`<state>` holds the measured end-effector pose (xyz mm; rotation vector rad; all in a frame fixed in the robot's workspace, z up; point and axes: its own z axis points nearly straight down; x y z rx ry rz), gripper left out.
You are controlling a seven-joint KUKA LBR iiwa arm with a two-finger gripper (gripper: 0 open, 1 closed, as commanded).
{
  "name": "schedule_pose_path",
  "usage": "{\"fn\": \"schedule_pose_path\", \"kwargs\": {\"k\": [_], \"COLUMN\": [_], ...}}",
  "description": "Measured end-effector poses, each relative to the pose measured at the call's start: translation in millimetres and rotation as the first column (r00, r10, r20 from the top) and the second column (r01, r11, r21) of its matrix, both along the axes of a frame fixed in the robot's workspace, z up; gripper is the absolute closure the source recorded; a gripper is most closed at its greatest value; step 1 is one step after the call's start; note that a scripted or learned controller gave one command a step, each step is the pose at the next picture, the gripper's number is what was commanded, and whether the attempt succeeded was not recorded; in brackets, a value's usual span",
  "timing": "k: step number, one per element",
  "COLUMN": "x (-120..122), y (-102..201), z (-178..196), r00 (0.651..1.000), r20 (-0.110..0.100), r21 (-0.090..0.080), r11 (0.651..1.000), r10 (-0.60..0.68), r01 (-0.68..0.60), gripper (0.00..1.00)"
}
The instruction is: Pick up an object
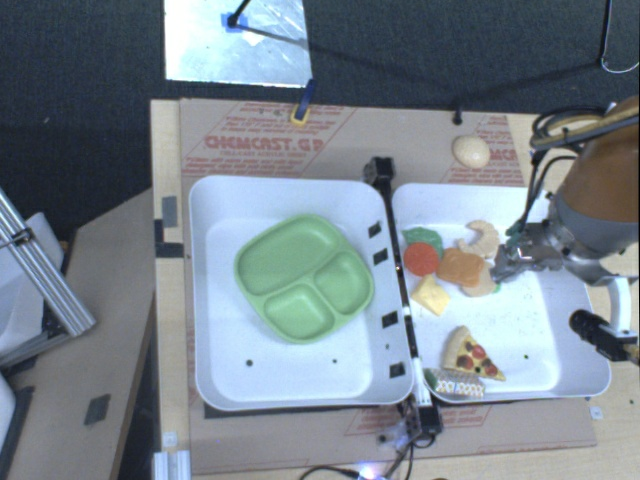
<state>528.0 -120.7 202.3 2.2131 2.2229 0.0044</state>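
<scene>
Two white bins: the left bin [215, 268] holds a green divided plate [303, 277]; the right bin [565, 353] holds an orange toy [463, 267] and pizza slice [471, 354]. Whether the pincer [503, 264] is spread, I cannot tell.

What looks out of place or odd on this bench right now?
One thing: a beige egg-shaped object lies on the cardboard behind the right bin, outside both bins. The other toy foods, such as the pizza slice, lie inside that bin. The green plate sits flat in the left bin.

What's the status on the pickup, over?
Pincer low in right bin, beside orange toy food. Grip unconfirmed. Cheese wedge, tomato crowd close by. Green plate in left bin.
</scene>
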Motion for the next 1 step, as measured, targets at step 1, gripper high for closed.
{"fn": "schedule_pose_path", "kwargs": {"k": [1], "x": [1.2], "y": [0.0], "z": [23.1], "r00": [1.0], "r20": [-0.002], "r21": [0.001], "r11": [1.0], "r10": [0.0], "r01": [0.0], "gripper": [1.0]}}
